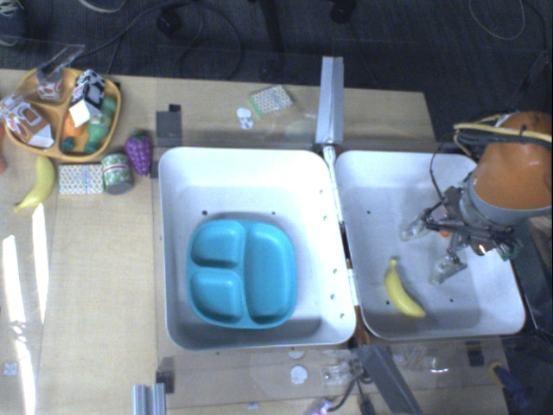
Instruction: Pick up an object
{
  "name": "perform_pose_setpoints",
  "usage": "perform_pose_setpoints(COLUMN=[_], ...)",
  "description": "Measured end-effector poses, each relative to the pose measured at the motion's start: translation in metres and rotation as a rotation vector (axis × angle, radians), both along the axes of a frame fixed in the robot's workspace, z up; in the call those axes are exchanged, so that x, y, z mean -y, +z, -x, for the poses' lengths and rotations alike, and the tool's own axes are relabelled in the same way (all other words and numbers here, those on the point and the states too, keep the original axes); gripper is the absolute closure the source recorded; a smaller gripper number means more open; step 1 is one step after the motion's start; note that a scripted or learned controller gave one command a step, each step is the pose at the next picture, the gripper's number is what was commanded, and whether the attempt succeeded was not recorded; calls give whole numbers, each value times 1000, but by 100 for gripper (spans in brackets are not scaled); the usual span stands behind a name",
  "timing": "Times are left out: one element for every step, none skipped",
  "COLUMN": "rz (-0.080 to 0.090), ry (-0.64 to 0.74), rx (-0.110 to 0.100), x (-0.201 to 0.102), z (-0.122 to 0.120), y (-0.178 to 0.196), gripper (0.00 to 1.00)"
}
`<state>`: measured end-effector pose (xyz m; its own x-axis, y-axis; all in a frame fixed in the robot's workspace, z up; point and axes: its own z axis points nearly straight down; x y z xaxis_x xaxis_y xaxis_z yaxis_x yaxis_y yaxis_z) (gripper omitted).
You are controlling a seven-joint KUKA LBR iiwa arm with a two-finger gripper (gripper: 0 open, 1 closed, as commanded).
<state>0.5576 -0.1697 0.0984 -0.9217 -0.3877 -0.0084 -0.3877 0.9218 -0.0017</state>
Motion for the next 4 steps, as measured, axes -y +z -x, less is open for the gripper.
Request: perform_pose_setpoints(rz=[-3, -3, -6, 0], ry=[-3, -4, -7, 186], rx=[3, 3, 5, -3], x=[-1, -1, -2, -28], z=[-2, -2, -4, -44], y=[8, 8, 15, 120], gripper=[100, 0, 100, 100])
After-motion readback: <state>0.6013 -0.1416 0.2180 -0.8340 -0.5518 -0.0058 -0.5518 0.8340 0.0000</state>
